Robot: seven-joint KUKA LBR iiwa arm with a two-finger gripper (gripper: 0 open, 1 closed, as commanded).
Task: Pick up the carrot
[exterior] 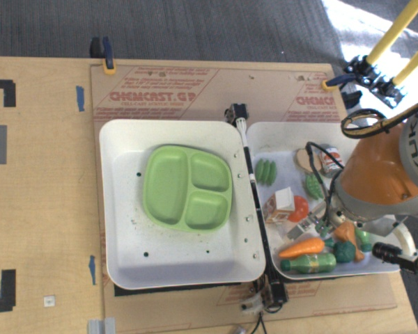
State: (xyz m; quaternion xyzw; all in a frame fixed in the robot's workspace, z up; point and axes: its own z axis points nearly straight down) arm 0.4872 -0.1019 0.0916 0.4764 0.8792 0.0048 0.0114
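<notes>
The orange carrot [302, 248] lies near the front edge of the right bin [284, 139], pointing left, just above a green bottle-shaped toy [311, 261]. My gripper [325, 223] hangs low over the right bin under the orange wrist band [376, 172], just above and to the right of the carrot. The wrist hides most of the gripper. I see nothing held in it.
The left bin [118, 186] holds a green divided plate [188, 188]. The right bin also holds a green ridged toy [266, 171], a small box [281, 205], a red piece [300, 206] and several other toys crowded around the gripper.
</notes>
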